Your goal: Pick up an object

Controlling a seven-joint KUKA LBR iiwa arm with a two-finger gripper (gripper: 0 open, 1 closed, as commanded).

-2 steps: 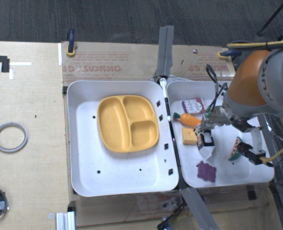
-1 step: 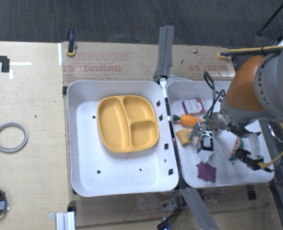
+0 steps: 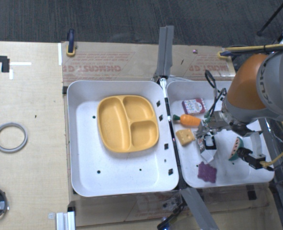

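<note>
The cheese (image 3: 185,136) is lying in the right bin (image 3: 238,174) just under the carrot (image 3: 189,120), and the gripper (image 3: 206,137), apart or together I cannot tell, is needing centring over it before closing.

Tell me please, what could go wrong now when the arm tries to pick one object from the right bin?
1. The carrot, the cheese piece and the gripper sit crowded together, so the fingers may push an object aside rather than catch it.
2. The purple grapes lie near the right bin front wall, a hard spot to reach.
</note>
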